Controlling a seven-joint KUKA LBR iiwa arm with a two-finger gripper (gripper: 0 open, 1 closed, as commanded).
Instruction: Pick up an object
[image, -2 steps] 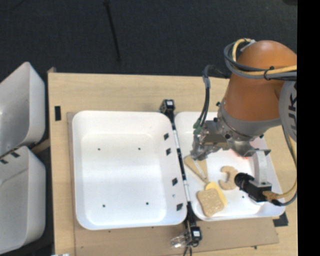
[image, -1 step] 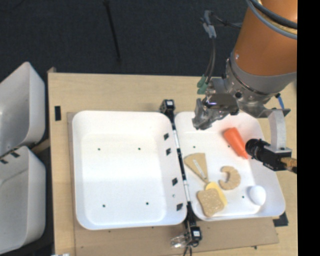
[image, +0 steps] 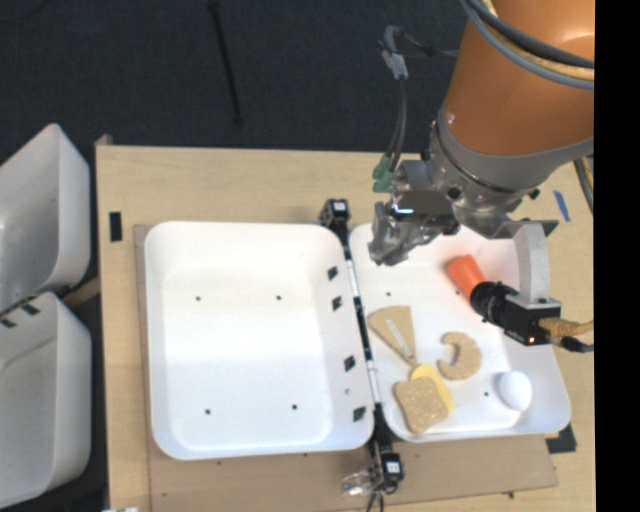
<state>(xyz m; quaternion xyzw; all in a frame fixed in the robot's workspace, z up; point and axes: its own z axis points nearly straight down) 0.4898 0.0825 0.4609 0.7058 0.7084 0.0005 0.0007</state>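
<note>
Five objects in right bin (image: 540, 425).
My gripper (image: 385, 250) hovers at its 11 o'clock; grip state unclear.

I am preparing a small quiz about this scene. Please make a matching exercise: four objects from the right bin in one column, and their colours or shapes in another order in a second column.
Objects:
1. cylinder
2. egg
3. toast slice
4. curved piece

Descriptions:
A. white, round
B. tan, crescent shape
C. orange
D. tan, square

Pairs: 1-C, 2-A, 3-D, 4-B
</note>
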